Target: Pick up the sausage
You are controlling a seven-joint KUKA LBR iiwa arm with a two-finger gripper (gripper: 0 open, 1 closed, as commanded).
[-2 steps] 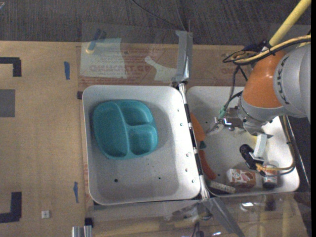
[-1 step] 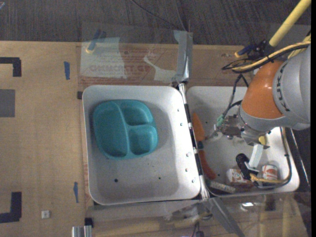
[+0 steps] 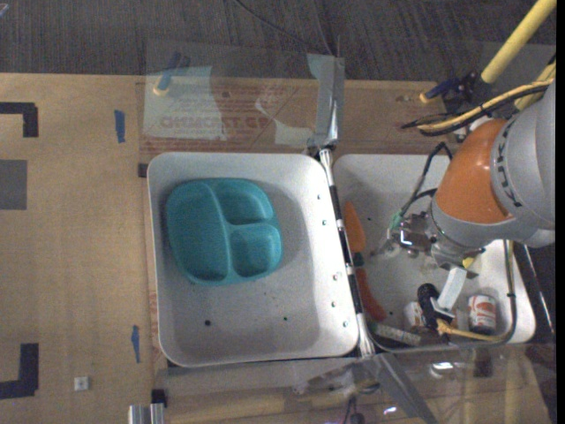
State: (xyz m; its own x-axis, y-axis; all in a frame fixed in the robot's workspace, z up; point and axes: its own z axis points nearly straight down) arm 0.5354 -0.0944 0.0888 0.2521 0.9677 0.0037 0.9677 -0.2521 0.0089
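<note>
You're hovering the tool [image 3: 408, 237] in the right bin [image 3: 388, 177], lining up beside the sausage [image 3: 354, 225] lying against its left wall; grip state can't be told.

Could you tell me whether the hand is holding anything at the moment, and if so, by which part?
It cannot be told. The hand hangs over the right bin, mostly hidden beneath the arm's wrist, and the sausage lies apart along the bin's left wall.

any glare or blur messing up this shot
Camera view: glare streaks the clear sheet above the left bin; the teal plate is sharp, with soft shadow beside it; small items under the arm in the right bin look blurred.
</note>
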